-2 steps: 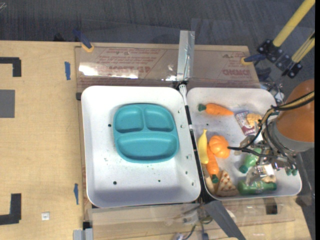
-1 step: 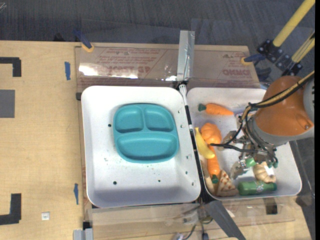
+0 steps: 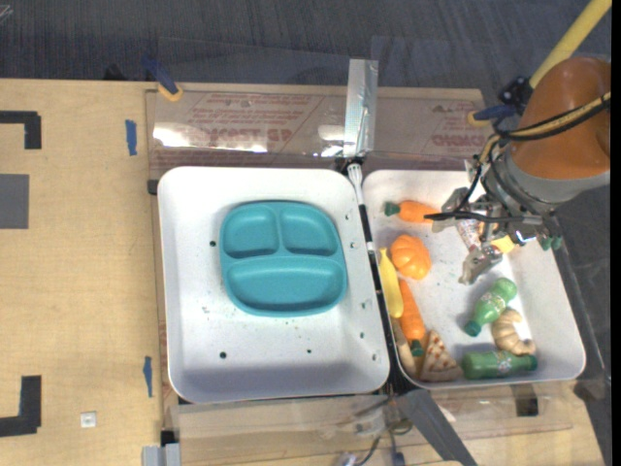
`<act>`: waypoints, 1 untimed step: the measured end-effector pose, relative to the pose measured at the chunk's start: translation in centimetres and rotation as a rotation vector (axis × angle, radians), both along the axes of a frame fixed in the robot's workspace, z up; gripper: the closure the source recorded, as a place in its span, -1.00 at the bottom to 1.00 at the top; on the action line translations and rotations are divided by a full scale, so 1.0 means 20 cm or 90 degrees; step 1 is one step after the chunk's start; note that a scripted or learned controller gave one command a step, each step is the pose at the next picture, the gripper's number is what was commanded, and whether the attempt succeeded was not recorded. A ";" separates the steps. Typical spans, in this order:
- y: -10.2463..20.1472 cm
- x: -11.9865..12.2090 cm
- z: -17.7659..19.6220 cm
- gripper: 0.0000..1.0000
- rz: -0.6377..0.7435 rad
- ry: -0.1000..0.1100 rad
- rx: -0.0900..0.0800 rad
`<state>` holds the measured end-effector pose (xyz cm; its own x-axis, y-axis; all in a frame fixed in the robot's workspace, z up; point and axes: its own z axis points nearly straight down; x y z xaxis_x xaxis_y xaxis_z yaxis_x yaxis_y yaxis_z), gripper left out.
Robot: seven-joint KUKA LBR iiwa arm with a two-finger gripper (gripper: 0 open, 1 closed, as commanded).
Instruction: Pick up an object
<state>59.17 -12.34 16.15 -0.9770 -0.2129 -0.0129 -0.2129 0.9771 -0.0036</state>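
Note:
The right bin holds several toy foods. A small carrot lies near its far edge, and an orange pumpkin sits just below it. Along the left wall lie a yellow piece and a longer carrot. A green bottle-like toy, a tan croissant, a dark green cucumber and a waffle-patterned wedge fill the near right part. My gripper hangs over the middle of this bin, right of the pumpkin and above the green bottle toy. A small yellow bit shows beside it.
The left bin carries a teal divided plate in its middle. A raised divider separates the two bins. The arm's orange band looms over the right bin's far right corner, with cables around the wrist.

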 end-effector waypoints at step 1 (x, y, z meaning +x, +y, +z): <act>0.15 0.17 -0.36 -1.00 -0.007 -0.001 0.000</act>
